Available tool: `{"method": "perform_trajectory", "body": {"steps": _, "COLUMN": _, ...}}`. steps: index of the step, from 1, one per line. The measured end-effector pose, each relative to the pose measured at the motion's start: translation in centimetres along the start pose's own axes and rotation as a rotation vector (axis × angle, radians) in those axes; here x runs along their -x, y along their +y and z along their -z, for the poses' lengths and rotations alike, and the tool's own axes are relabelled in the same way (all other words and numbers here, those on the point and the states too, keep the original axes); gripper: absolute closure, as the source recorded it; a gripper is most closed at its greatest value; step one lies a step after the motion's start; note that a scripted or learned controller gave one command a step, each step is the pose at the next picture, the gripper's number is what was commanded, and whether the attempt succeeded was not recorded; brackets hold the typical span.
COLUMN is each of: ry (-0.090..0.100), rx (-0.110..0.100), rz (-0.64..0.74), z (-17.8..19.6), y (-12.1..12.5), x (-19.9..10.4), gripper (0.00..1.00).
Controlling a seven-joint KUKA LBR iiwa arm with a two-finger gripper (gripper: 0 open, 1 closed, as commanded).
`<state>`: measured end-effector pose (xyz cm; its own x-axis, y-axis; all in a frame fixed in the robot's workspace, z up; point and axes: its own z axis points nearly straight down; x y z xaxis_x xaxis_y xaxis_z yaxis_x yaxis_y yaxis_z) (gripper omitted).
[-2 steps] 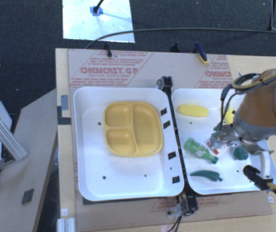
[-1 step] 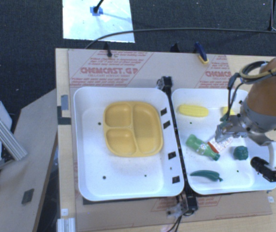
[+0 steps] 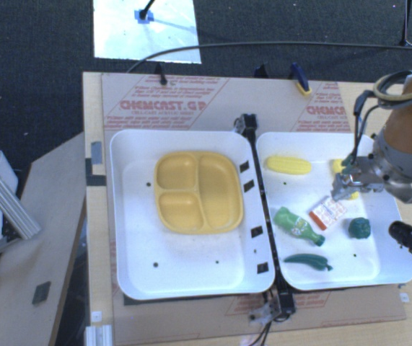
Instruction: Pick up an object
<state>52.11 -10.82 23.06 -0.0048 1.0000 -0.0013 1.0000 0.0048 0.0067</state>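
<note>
Across the tabletop (image 3: 191, 99), two white bins side by side: left bin (image 3: 130, 265) bearing just a yellow divided plate (image 3: 197, 192), right bin (image 3: 386, 262) crowded with small items. Reaching in from the right, the grey arm (image 3: 408, 132), with the gripper (image 3: 346, 186) low over the right bin's middle; cannot tell how wide it stands or whether anything is caught in it.

Likeliest target, judging by position: the red-and-white sachet (image 3: 328, 213), lying flat just below and beside the gripper, touching or nearly so. Around it, largest first: yellow corn cob (image 3: 288, 166) near the bin's top, green bottle (image 3: 298, 225) just left of the sachet, dark green pepper (image 3: 308, 262) towards the front, green broccoli piece (image 3: 359, 228) just right.

Risks from here:
- Flat and thin, so easy to close above or skid along the bin floor without getting any grip.
- Offset towards the sachet's upper corner; could pinch an edge only and drop it on lifting.
- Close neighbours; might nudge the bottle or roll the broccoli piece aside.
</note>
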Motion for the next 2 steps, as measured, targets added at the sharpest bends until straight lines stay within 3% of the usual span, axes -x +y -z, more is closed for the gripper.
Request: {"method": "perform_trajectory", "body": {"steps": 2, "ry": 0.003, "rx": -0.004, "rz": 0.006, "z": -1.8, "y": 3.4, "x": -9.9, "gripper": 1.00}}
